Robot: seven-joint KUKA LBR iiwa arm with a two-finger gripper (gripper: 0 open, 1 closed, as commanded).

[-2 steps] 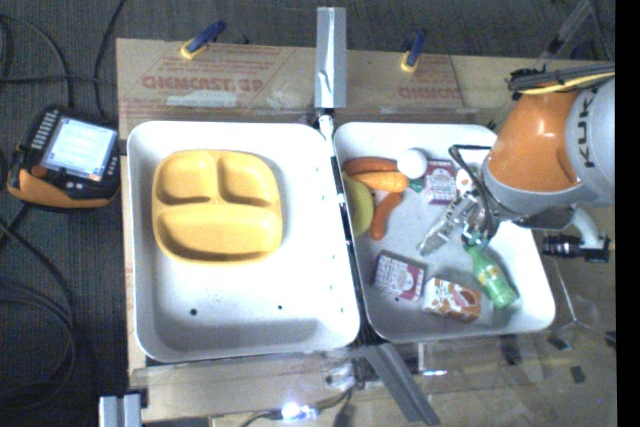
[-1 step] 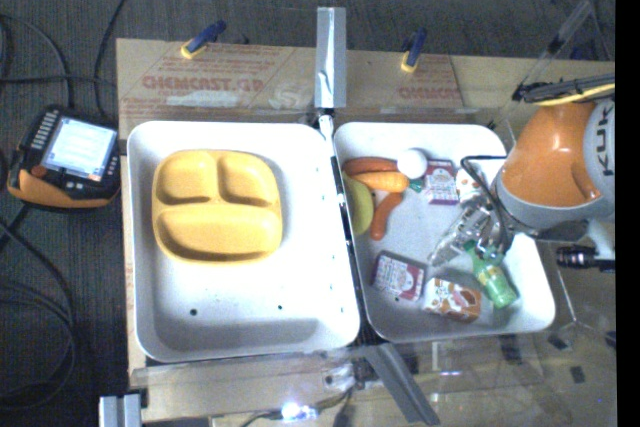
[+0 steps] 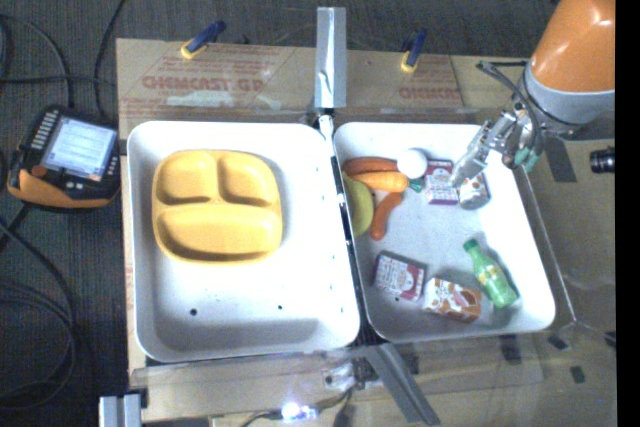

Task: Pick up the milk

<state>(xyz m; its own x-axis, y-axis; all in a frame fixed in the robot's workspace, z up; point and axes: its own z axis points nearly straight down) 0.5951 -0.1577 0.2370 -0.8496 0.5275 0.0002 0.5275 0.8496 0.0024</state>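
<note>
White right bin (image 3: pixel 535 255) holds milk carton (image 3: pixel 441 183) at its upper middle, unlifted. Gripper (image 3: pixel 468 171) hangs just beside the carton's right edge; finger spread cannot be told. Judged: approach made, grasp and lift outstanding.

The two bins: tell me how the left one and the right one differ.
The left bin holds one big thing, a yellow divided tray; the right bin holds several small ones, among them a green bottle, two small cartons and carrots. The gripper hangs over the right bin, not the left bin. Both are shallow, white and side by side.
</note>
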